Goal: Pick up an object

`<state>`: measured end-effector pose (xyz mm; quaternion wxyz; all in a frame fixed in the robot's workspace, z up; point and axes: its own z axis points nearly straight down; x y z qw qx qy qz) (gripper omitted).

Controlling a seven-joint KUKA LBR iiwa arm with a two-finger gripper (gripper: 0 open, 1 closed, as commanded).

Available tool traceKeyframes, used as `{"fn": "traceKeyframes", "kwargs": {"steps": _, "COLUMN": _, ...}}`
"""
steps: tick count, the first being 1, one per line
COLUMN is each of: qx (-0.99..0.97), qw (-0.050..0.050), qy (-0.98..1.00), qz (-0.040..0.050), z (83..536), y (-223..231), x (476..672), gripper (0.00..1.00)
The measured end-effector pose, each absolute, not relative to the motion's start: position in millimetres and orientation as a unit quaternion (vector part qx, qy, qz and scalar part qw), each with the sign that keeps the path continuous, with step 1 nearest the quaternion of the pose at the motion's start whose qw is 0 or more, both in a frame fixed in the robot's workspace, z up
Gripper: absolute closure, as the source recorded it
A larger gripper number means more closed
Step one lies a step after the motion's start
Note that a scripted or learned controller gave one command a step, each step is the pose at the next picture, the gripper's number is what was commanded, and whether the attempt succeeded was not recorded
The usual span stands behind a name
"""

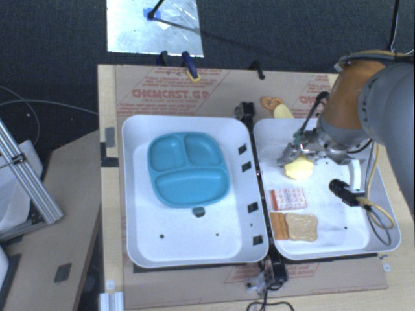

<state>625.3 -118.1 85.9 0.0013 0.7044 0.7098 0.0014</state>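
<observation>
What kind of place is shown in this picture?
Probably a robotics lab test bench: a grey arm's gripper over the right white bin of toy food, a blue divided plate in the left bin.

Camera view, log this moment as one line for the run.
arm: over right bin | gripper: above yellow object, grasp unconfirmed | blue plate: left bin | toast: right bin

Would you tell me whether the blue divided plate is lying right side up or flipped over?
Right side up: the blue divided plate lies flat in the left bin, its three compartments facing upward.
</observation>
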Motion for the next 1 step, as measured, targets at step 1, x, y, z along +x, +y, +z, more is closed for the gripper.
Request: {"fn": "traceKeyframes", "kwargs": {"steps": 1, "qx": 0.703, "qw": 0.005, "qy": 0.711, "qz": 0.0062, "z": 192.2, "y": -45.1, "x": 646.7, "gripper": 1.00}}
